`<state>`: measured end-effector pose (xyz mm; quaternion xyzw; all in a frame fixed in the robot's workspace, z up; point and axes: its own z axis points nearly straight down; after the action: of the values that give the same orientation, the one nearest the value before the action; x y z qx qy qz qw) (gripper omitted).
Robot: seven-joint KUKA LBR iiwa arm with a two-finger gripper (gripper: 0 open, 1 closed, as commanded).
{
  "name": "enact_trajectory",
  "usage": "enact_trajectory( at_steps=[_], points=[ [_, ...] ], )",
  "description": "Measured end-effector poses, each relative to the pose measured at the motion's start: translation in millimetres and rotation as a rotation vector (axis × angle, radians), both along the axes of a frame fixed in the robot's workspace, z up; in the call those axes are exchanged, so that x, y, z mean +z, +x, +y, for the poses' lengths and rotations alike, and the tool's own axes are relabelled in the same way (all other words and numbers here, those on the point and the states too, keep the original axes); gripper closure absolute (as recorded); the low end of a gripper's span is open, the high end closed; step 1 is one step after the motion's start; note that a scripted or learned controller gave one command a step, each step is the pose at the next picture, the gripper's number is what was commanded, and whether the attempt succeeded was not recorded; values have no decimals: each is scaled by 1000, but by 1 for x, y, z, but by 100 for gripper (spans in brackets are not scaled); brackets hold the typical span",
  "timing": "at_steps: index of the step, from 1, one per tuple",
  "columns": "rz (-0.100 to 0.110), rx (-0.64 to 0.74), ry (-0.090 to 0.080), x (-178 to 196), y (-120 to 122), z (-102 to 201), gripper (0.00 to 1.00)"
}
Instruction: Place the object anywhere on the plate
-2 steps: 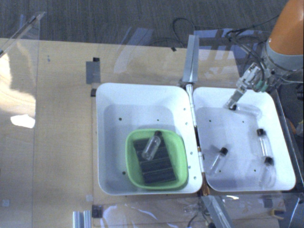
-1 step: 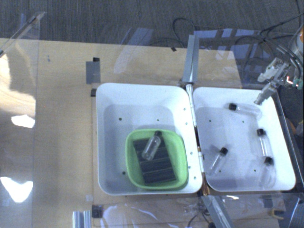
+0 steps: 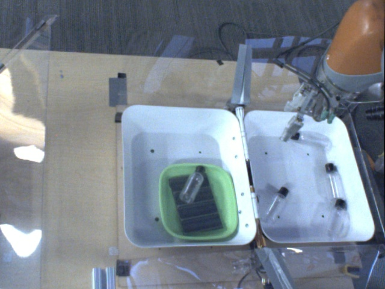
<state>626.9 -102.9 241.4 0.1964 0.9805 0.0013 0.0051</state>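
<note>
Vials are the objects here, small clear tubes with dark caps. One vial (image 3: 192,184) already lies on the green plate (image 3: 225,188) in the left bin (image 3: 138,161), resting across a dark ridged insert (image 3: 201,212), its cap toward the far side and its body slanting toward us and to the left.

Our gripper (image 3: 295,128) hangs over the far edge of the right bin (image 3: 355,221), beneath the orange band of the arm (image 3: 355,38). A slim, clear shape with a dark end sits at its tip, but we cannot tell whether that is a vial held between the fingers or part of the tool, so we cannot tell if the gripper is clenched or released.

Three more vials lie on the right bin's floor: one (image 3: 275,201) near the divider, pointing toward the near-left corner, and two end to end along the right wall, (image 3: 332,181) and (image 3: 341,215), long axes running near to far.

We judge the deciding relation to be this: the plate lies to the left of the gripper and nearer the camera, across the divider between the bins. Any carry must cross that wall diagonally. The vial by the divider is the closest loose one to the plate.
</note>
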Motion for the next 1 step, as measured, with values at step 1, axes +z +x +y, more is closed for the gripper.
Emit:
enact_trajectory(
  at_steps=[1],
  points=[
    [-3, 82, -4, 7, 14, -72, 0]
  ],
)
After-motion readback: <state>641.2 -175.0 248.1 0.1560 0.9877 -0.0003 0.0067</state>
